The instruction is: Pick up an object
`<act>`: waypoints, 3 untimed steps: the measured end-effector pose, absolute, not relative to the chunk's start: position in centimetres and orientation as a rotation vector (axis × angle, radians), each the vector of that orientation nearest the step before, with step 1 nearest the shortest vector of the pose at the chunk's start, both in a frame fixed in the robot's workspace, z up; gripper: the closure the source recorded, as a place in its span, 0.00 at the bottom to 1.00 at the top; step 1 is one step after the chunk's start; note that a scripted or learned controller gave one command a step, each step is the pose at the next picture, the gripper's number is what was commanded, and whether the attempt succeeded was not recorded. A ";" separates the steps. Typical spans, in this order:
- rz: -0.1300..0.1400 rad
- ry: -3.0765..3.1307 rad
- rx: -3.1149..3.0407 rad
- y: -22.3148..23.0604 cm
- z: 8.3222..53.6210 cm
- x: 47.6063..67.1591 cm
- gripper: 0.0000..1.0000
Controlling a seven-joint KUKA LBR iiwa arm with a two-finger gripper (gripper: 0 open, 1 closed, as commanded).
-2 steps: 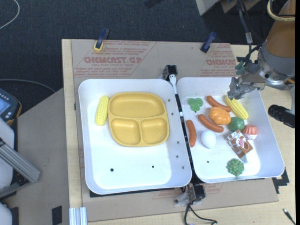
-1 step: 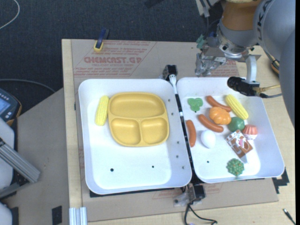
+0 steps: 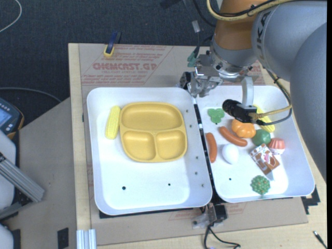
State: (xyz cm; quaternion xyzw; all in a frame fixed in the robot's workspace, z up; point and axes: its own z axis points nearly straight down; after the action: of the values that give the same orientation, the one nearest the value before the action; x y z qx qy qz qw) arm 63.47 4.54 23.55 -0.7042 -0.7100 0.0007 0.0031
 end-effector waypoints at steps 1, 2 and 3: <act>0.003 -2.224 -2.212 9.5 22.0 62.4 1.00; 0.003 -2.221 -2.216 9.9 28.8 53.5 1.00; 0.010 -2.225 -2.208 19.3 19.9 51.4 1.00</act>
State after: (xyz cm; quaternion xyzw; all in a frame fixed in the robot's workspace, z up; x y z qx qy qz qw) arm 51.44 19.31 19.93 -0.7044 -0.7098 0.0030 0.0034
